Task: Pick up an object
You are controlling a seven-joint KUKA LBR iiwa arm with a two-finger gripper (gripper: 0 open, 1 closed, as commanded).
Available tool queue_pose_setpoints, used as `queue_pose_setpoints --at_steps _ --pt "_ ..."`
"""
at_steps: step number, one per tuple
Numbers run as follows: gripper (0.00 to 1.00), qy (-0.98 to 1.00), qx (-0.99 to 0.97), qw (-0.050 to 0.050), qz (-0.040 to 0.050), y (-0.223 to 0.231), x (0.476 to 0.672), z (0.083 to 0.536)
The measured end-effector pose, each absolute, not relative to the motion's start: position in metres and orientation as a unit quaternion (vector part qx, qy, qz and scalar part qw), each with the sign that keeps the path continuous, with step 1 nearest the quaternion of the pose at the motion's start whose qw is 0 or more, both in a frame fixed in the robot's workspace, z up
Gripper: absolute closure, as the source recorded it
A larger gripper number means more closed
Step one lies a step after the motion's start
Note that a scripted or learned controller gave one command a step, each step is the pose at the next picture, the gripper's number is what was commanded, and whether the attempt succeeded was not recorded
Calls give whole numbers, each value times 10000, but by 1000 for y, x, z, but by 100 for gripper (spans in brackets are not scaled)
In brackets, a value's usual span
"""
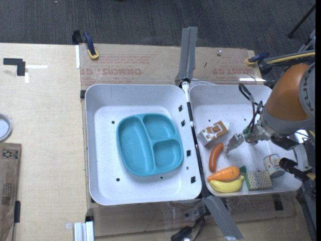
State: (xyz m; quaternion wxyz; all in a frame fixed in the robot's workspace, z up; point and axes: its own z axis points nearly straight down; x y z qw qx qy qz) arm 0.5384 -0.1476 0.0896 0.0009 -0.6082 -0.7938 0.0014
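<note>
So the hard-to-see stuff first: the gripper (233, 143) is a small shiny tangle of metal low over the right-hand shallow white bin (220, 92), and I honestly can't tell if it's spread or closed, it's just too small and glinty. It sits just right of the red-orange sausage-shaped toy (215, 155) and nothing looks caught in it. The grey arm with the orange band (293, 92) is cut off by the right edge. There's a little round can-like thing (272, 163) near the bin's right side that's partly hidden by arm hardware, can't make out what it is. Also in that bin: a small white-and-brown carton (212, 133) near the middle, its print unreadable, then along the front edge an orange plastic carrot (224, 173) lying on a yellow plastic banana (225, 186), with a green-and-yellow scrub sponge (259, 179) just beside them. The left-hand white bin (95, 134) holds a blue divided plastic plate (150, 144). Both bins sit on a brown cardboard sheet (125, 64) on the pale wooden worktop (40, 109); the red lettering on the cardboard runs upside down and I can't read it reliably. A roll of tape (4, 128) is chopped off at the worktop's left edge. Dark carpet (150, 9) lies beyond the back edge.
</note>
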Motion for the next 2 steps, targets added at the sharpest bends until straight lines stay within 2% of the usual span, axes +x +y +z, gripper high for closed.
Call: queue_pose_setpoints --at_steps 1,2 --pt "100 -7946 -6072 14 25 -148 538 97" --pt "0 -7945 -6073 15 26 -148 538 97"
